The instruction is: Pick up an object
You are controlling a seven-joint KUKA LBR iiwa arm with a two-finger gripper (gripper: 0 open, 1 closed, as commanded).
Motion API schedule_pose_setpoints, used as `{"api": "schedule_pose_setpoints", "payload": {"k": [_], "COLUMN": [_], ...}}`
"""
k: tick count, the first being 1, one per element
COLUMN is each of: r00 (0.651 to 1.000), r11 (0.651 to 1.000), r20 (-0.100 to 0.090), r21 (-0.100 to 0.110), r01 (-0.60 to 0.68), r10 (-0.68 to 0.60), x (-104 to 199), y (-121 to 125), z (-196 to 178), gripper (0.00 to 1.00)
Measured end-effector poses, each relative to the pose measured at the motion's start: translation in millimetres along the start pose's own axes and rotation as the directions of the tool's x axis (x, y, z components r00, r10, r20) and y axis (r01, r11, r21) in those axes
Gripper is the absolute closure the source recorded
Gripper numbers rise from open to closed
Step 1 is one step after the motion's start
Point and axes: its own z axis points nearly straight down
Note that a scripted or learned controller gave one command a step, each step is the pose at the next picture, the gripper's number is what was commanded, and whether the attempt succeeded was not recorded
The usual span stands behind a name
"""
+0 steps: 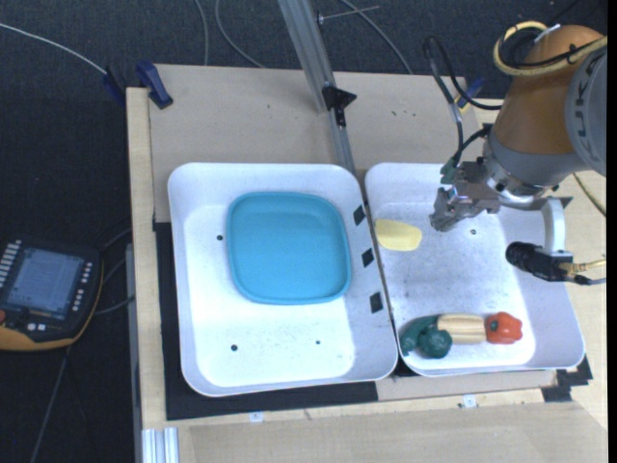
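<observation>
My end effector (pixel 450 212) hangs over the right bin (pixel 482 268); its grip state I cannot tell. The yellow object (pixel 398 234) lies just left, toward the divider.

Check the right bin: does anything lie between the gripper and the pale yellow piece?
Nothing visible does. The gripper hangs over bare bin floor just right of the yellow piece; the green, tan and red items sit together at the near edge.

A pale wooden bench (pixel 251 114) carries two shallow white bins side by side, the left bin (pixel 193 287) and the right bin (pixel 554 326), resting on a black mat (pixel 270 398) along the bench's front edge.
</observation>
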Motion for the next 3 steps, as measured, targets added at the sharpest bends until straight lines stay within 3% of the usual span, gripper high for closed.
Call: {"api": "schedule_pose_setpoints", "payload": {"k": [3], "r00": [1.0], "r11": [1.0], "r20": [0.0], "r21": [0.0], "r01": [-0.001], "r10": [0.001], "x": [168.7], "y": [32.6], "z": [-34.3], "gripper": [1.0]}}
